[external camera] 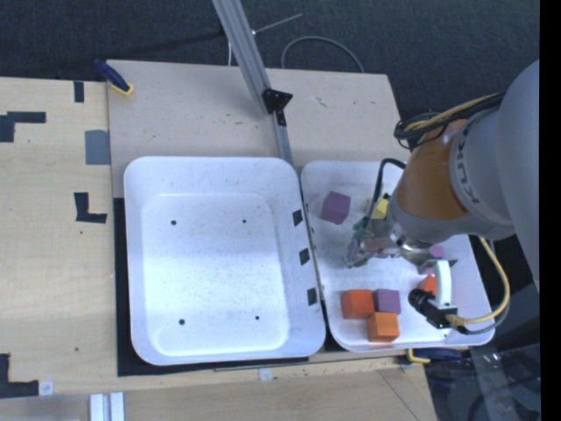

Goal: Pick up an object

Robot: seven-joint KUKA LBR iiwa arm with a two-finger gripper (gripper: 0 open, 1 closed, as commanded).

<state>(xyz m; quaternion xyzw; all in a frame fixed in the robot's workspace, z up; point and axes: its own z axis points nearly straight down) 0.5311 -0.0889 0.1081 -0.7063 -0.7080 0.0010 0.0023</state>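
Camera view: arm [438, 182] hides end effector [364, 251] fingertips.

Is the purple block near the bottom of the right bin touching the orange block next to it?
Touching. The camera view shows the purple block pressed against the orange block, with no white bin floor between them.

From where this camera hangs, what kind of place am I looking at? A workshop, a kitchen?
Most likely a robotics lab bench set up for picking trials: a grey robot arm reaches over two white bins, one holding small orange and purple blocks, on a plain wooden bench.
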